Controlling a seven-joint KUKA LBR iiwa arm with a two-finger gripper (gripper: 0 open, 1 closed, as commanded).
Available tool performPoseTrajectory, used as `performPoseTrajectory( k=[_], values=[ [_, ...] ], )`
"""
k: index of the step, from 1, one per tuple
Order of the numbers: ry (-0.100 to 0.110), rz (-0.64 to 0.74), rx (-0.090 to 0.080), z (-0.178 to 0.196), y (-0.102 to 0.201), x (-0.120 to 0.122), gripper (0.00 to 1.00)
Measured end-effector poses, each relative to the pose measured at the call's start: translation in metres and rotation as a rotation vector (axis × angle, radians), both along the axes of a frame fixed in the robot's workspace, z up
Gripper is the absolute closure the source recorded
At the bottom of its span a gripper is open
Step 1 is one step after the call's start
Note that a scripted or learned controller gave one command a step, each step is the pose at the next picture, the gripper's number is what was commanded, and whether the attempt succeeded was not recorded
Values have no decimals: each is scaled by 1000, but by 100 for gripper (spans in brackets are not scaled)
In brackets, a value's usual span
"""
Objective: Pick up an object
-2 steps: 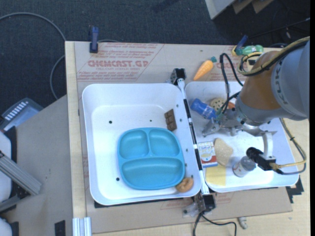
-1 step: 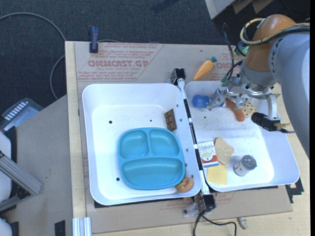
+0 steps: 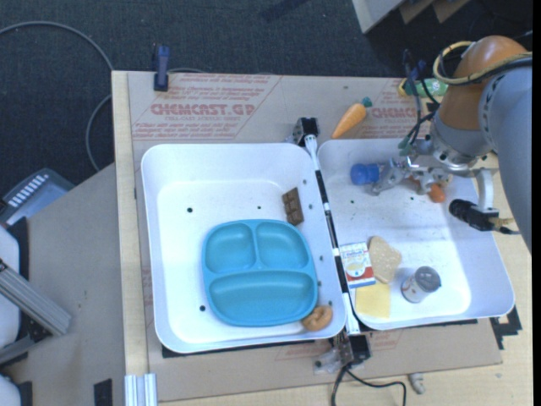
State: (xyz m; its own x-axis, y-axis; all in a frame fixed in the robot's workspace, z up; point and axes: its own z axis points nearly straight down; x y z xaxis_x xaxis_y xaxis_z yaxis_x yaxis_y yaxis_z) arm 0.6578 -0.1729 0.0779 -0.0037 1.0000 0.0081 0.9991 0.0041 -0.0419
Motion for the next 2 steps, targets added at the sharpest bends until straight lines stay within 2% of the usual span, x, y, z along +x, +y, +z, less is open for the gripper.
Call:
performPoseTrajectory(
  k=[1, 2],
  values=[
    [-24, 0, 7, 34, -33, 7, 0],
    [-46, -2, -9, 157, 16, 10, 0]
  ],
)
